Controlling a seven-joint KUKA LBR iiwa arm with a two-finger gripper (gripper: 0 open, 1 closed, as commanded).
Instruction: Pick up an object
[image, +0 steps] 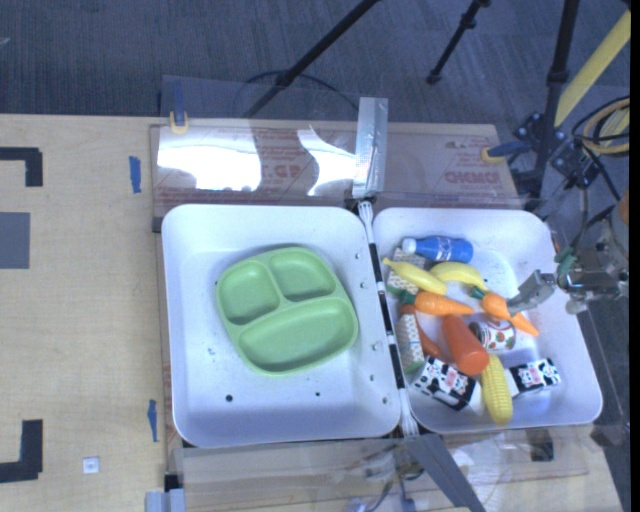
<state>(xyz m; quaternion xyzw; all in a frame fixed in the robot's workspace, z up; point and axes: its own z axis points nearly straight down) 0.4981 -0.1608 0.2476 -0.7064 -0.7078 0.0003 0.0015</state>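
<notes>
Nothing is lifted yet, as far as I can judge: every toy rests in the right bin (585, 395), so the grasp itself is left to do.

Nearest the lower edge of the frame lie a cow-patterned carton (443, 381), a yellow corn cob (496, 385) and a second cow-patterned block (536, 375). Above them an orange cylinder (465, 343) leans across the pile, then a carrot (445, 304), a banana (458, 273) and, farthest up, a blue bottle (443, 247).

The end effector (528, 290) hangs at the right of the frame, over the right bin's upper right part, just right of the small orange toy (497, 304). Whether it is open or closed I cannot tell, and nothing visibly sits in it.

The left bin (190, 300) holds a green divided plate (288, 309).
</notes>
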